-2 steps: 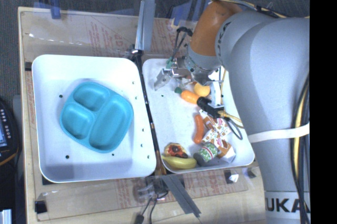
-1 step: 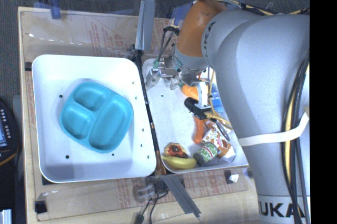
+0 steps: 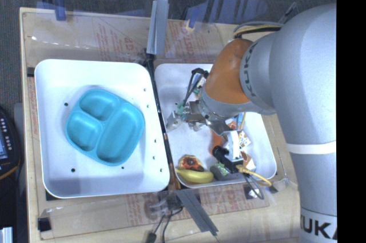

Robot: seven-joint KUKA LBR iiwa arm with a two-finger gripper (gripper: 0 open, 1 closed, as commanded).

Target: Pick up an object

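Observation:
My gripper hangs low over the left half of the right bin, below the orange band of the arm. Under it I see bare white bin floor, and nothing visibly held. A yellow banana lies against the bin's front wall, with a red and orange fruit-like piece just behind it. Close to the wrist lies an orange object, partly hidden. A small colourful patterned item lies to the right, half covered by the arm.
A blue divided plate lies in the middle of the left bin. A dark grey-green object rests next to the banana at the front of the right bin. The arm covers the right bin's back right part.

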